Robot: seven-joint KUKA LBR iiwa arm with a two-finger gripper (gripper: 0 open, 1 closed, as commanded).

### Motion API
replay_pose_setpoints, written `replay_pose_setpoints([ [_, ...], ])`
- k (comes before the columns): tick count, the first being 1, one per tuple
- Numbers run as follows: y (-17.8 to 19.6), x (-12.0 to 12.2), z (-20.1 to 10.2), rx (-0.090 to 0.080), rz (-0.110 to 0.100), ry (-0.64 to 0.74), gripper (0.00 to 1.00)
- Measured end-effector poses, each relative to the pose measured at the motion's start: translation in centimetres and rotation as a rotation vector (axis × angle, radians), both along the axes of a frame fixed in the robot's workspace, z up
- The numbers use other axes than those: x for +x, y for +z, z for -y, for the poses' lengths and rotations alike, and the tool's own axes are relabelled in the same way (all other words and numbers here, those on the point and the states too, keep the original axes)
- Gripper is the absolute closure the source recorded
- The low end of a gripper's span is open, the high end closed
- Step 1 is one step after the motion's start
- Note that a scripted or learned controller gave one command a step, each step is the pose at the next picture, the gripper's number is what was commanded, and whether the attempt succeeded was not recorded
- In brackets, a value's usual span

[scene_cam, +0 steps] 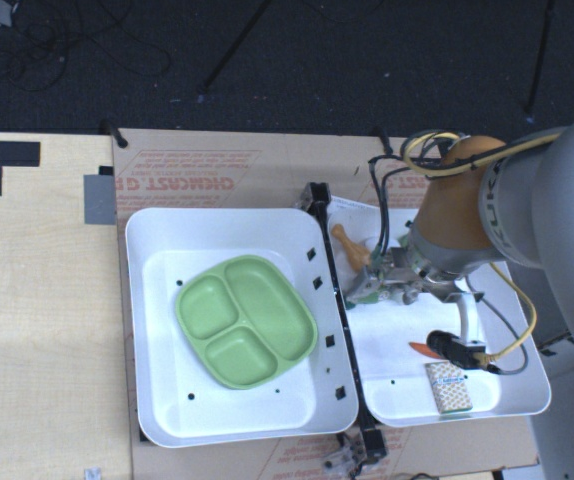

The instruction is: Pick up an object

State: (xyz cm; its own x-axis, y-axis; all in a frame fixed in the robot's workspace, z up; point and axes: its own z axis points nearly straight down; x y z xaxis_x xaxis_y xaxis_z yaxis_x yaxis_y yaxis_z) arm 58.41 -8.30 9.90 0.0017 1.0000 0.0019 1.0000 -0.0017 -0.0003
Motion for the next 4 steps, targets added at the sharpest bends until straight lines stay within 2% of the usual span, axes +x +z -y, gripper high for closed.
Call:
replay_pose_setpoints([
  [1,-0.2,0.7,0.0,0.000,0.016,-0.002,0.00],
  [2,0.9,0.7,-0.1,0.003,0.016,-0.006,1.00],
  [3,7.1,1.1,0.3,-0.002,0.002,0.002,1.00],
  [4,12.8,1.3,-0.6,-0.002,0.002,0.003,1.00],
])
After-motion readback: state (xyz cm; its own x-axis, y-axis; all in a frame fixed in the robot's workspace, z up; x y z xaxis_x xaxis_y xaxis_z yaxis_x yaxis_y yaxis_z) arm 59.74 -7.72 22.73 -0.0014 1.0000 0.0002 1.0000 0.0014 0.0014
